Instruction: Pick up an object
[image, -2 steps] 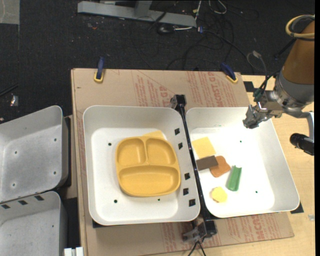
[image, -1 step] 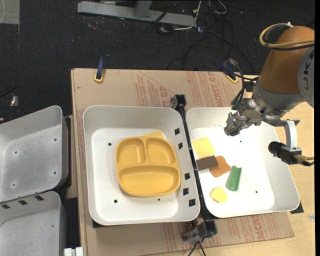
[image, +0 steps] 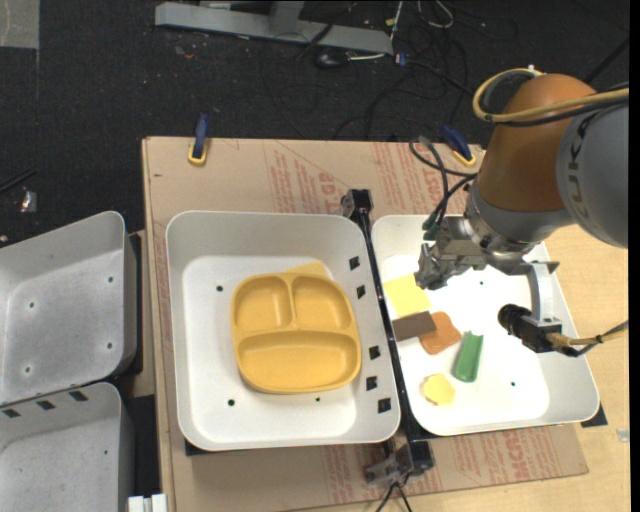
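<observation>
In the right bin (image: 570, 395), nearest the camera lies a small yellow piece (image: 437, 389), then a green block (image: 467, 356), an orange piece (image: 441, 333) touching a brown block (image: 411, 325), then a yellow block (image: 405, 294). The gripper (image: 436, 262) hangs just beyond that yellow block; whether it is open, I cannot tell.

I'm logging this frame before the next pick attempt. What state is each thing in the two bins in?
yellow divided tray: upright, flat in the left bin.
yellow block: flat in the right bin, beside the gripper.
brown block: flat, touching the orange piece.
green piece: lying down.
small yellow piece: lying apart.
</observation>
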